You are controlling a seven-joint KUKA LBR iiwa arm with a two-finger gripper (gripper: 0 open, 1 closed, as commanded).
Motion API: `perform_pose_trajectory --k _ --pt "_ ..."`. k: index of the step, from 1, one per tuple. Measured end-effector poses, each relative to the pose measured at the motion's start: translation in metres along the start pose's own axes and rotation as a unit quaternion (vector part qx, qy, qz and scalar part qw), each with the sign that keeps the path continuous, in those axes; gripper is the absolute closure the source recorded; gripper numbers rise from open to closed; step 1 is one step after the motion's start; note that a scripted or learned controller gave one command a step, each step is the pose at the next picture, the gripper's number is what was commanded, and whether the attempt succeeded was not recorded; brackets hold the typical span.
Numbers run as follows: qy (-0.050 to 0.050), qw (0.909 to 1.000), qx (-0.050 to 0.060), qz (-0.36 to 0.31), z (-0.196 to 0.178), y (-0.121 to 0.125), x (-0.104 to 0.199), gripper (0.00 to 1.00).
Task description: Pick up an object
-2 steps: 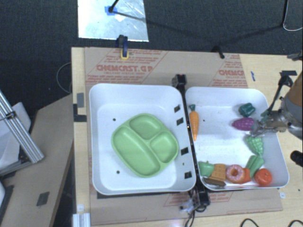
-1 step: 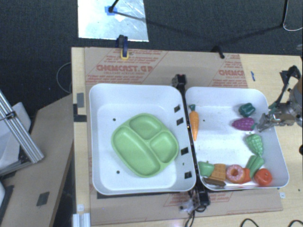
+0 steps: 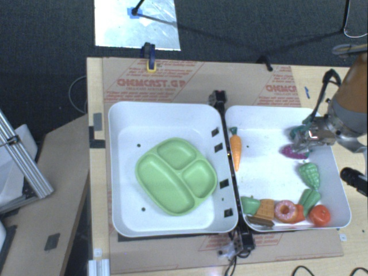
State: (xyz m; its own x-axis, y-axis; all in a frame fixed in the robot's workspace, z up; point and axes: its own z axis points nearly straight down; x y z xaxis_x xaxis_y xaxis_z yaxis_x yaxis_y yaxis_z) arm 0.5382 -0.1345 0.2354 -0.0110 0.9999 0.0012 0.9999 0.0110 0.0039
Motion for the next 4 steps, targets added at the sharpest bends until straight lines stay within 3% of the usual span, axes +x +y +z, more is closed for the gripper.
perform_pose_trajectory --k 1,2,3,4 --pt "0.0 1.0 0.0 0.0 0.001 0.015 0.047 1.0" --pt "-0.001 1.0 0.001 0.002 0.018 0.007 0.056 1.0" --pt "-0.001 1.0 0.0 0.002 0.016 0.021 0.064 1.0" --pt "-0.001 1.0 0.001 0.004 0.002 0.017 0.06 1.0"
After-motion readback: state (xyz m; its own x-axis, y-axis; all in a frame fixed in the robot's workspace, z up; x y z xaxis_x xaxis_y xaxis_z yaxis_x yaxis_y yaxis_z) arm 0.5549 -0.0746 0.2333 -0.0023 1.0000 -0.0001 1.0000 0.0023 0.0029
